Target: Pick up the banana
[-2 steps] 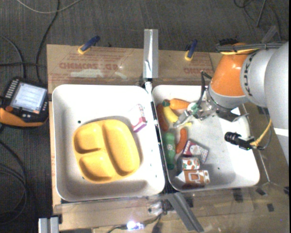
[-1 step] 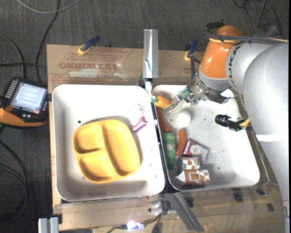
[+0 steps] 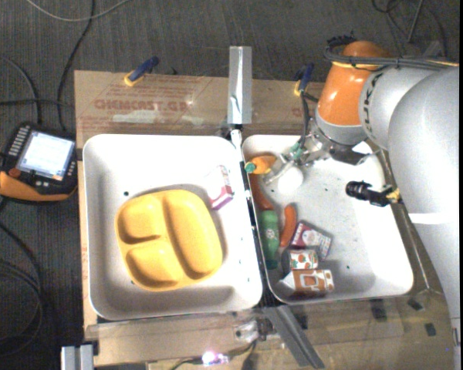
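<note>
Here the arm (image 3: 417,129) reaches in from the right, and its orange band (image 3: 346,91) sits above the far edge of the right bin (image 3: 370,280). The jaws hang low over that bin's far left part. Whether they are open or closed I cannot tell, as they are small and partly hidden under the wrist.

Just beside them, on the near side, lies a white rounded thing (image 3: 287,180); I cannot tell whether it touches them. The banana (image 3: 261,163) looks to be the yellow-orange piece in the far left corner of the right bin, close to the left wall and just left of the jaws.

Along that same wall, nearer the camera, lies an orange-red stick (image 3: 259,195), then a green bottle (image 3: 271,230). A second orange-red stick (image 3: 288,223) lies tilted just right of the bottle. Next to it is a dark carton (image 3: 312,239), and nearer still are two small cartons (image 3: 302,260) (image 3: 309,281), one behind the other.

The left bin (image 3: 100,206) holds a yellow divided plate (image 3: 170,237) and a small pink and white packet (image 3: 221,195) by its right wall, just beside the plate's far corner.

Both bins rest on a brown counter (image 3: 139,99) with two blue clamps (image 3: 141,69) (image 3: 303,75) at its far edge and a metal bar (image 3: 240,83) between them. Off to the left, on the dark floor, lies a handheld controller (image 3: 35,160) with a lit screen.
</note>
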Tool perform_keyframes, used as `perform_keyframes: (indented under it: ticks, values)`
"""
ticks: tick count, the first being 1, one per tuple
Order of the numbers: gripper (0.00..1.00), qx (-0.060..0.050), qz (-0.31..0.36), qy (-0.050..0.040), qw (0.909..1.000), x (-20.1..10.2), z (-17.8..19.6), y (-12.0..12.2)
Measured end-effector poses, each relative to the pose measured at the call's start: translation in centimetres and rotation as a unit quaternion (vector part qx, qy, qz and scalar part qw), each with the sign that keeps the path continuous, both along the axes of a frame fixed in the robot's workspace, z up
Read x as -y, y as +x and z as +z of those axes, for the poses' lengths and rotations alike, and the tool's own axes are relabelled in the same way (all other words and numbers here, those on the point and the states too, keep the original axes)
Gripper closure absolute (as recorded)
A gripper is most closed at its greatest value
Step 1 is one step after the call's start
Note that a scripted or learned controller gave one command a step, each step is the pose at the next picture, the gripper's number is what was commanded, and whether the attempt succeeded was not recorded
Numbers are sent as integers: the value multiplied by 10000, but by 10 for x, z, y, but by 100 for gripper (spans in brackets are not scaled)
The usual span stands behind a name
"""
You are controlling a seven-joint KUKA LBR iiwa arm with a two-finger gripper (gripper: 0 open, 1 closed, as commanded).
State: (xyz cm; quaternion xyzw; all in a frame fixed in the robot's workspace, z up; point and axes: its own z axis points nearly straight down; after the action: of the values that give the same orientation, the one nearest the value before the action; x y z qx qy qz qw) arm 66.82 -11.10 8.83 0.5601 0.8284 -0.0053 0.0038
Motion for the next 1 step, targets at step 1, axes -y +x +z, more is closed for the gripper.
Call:
perform_keyframes:
  ticks: [1]
  values:
    - [0, -75, 1304, 82, 9914, 71, 2, -2]
